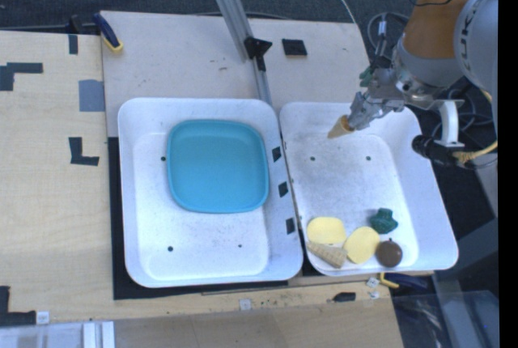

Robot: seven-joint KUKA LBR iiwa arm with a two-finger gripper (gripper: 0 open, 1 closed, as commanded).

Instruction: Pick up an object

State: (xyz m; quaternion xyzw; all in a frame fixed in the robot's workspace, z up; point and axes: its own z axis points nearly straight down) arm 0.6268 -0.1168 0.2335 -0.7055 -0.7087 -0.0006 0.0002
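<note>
My gripper (350,121) hangs over the far part of the right bin (348,176), reaching in from the right. A small tan, cone-shaped piece (338,128) sticks out from between its fingertips, and the fingers are shut on it. Along that bin's near edge lie two yellow round pieces (327,230) (362,244), a tan waffle-patterned cone (328,255), a green lump (384,219) and a brown ball (389,254). The gripper is well away from that cluster.
The left bin (137,176) holds a square blue plate (217,165). A grey pole (231,6) slants up from the bench behind the bins. Cables (453,148) hang beside the arm at the right.
</note>
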